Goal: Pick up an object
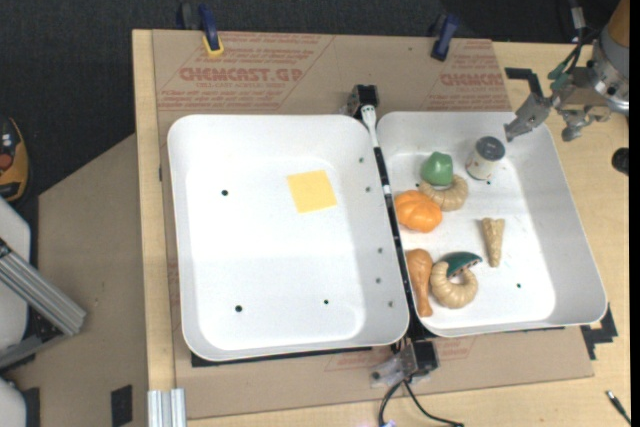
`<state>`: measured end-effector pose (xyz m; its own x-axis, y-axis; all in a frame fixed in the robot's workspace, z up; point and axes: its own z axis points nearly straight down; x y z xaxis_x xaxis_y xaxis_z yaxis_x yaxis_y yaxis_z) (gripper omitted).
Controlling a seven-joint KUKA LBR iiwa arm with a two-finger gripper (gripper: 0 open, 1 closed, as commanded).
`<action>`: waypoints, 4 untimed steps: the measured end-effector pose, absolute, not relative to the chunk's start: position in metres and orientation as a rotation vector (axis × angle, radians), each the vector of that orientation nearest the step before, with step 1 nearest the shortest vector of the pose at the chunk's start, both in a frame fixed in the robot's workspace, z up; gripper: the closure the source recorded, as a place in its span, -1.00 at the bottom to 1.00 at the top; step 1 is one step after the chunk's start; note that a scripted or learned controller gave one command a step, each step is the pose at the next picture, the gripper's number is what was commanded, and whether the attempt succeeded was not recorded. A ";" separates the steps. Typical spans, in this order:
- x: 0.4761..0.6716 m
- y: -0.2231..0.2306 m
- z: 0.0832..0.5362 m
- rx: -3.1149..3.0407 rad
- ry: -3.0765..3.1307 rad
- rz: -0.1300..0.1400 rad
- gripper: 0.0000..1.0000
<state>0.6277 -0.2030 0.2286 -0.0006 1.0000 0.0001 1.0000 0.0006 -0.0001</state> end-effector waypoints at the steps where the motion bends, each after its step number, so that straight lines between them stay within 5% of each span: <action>1: 0.661 -0.221 0.133 -2.226 -2.229 -0.013 -1.00; 2: 0.669 -0.148 0.085 -2.216 -2.232 -0.004 -1.00; 3: 0.624 -0.097 0.085 -2.215 -2.222 0.003 -1.00; 4: 0.573 -0.095 0.085 -2.219 -2.216 0.005 -1.00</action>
